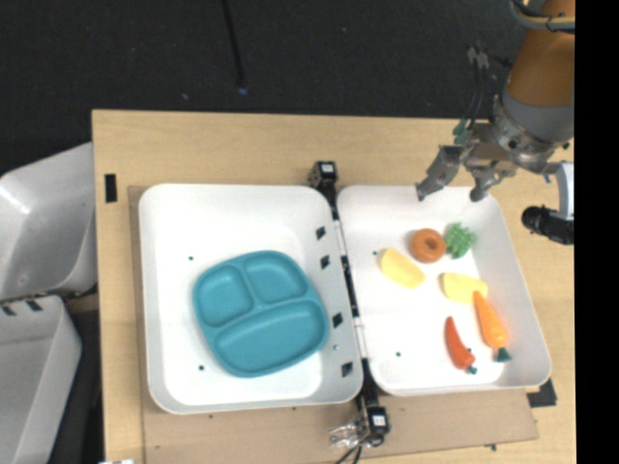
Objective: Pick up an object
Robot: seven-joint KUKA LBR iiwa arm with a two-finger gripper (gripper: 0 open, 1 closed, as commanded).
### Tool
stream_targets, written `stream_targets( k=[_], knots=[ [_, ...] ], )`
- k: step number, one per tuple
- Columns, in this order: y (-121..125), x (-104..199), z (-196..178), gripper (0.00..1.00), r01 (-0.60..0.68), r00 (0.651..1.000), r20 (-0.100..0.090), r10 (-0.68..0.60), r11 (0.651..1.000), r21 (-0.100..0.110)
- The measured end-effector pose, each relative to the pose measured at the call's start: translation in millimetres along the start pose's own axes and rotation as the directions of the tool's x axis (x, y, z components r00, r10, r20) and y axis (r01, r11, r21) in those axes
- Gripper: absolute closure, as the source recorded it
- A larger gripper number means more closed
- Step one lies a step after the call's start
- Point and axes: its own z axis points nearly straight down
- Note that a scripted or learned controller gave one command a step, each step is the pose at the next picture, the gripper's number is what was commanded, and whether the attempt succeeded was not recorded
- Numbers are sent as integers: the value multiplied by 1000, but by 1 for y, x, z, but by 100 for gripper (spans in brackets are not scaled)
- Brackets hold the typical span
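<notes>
My gripper [453, 188] hangs above the far edge of the right bin [387, 356], fingers spread open with nothing between them. Below it in that bin lie an orange round fruit [427, 246] touching a green leafy piece [459, 240], a yellow lemon-like piece [400, 268], a small yellow wedge [463, 285], an orange carrot [491, 324] and a red chilli [458, 344]. The gripper is clear of all of them, roughly above and behind the orange fruit.
The left bin [164, 230] holds a blue divided plate [259, 311]. A black clip [324, 173] sits at the far end of the seam between the bins. White housings [39, 230] stand at the left of the bench.
</notes>
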Motion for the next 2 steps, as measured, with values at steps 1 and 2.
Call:
stream_targets(
  k=[1, 2],
  knots=[
    [2, 0, -8, 0, 2, 1000, 1, -2, 1000, -12],
    [8, -4, 53, 0, 1, 1000, 2, -1, 1000, -8]
  ],
)
